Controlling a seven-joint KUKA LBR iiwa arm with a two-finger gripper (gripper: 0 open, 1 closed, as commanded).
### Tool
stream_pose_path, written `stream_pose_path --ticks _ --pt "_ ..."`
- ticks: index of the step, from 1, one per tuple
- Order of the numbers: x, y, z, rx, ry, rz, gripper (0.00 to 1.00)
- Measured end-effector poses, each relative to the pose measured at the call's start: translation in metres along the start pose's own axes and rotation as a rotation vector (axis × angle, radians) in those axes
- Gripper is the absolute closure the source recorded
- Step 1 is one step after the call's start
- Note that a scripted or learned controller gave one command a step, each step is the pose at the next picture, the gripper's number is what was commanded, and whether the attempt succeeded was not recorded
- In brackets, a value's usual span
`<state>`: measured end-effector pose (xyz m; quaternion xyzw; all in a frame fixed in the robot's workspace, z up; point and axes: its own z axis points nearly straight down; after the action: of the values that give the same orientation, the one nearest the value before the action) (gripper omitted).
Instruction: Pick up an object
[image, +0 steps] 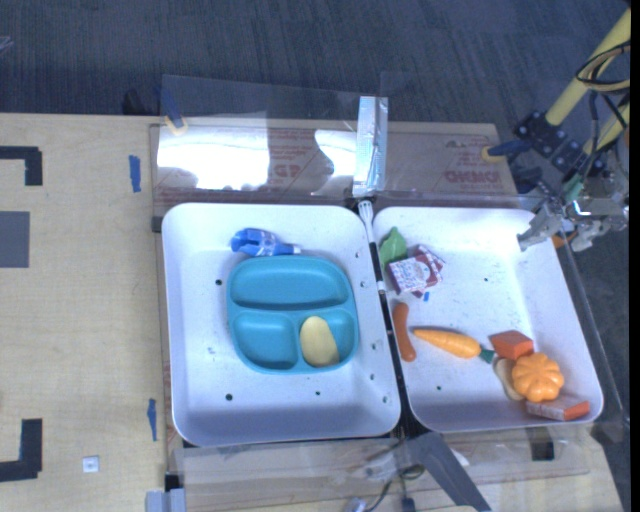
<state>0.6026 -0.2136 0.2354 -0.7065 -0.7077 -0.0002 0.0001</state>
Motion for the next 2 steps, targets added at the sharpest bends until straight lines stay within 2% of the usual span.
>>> stream_pose_path --ticks 1,2 --pt "0.006 0.03 0.034 -0.001 -0.002 0.234 0.0" --pt "0.057 -0.003 0.148 -0.006 -0.001 0.156 0.0"
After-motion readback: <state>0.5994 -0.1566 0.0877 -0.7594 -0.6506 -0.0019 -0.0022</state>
